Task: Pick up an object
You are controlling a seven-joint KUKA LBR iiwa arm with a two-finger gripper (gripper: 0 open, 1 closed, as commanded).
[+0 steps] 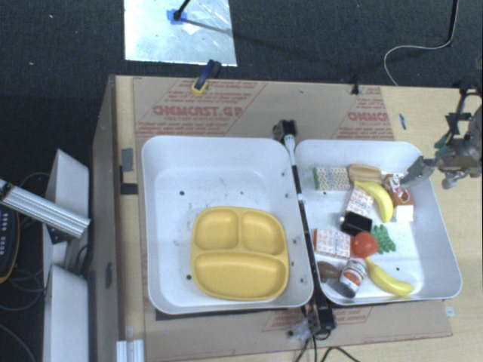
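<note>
The right bin (447,256) holds a pile of small items. A yellow banana (376,193) lies at its back, and a second banana (389,278) lies at the front. Between them are a red tomato (364,243), a black block (355,223), a green piece (384,238) and a small can (352,274). Patterned boxes lie at the back left (330,178), in the middle (359,200) and lower left (330,241). My gripper (417,172) hangs at the bin's back right corner, above the rim, beside a red and white item (398,190). Nothing is visibly held.
The left bin (170,202) holds a yellow divided plate (240,253). A centre ridge (299,202) separates the two bins. The bins rest on a cardboard sheet (249,108). A cable (419,51) trails on the dark floor behind.
</note>
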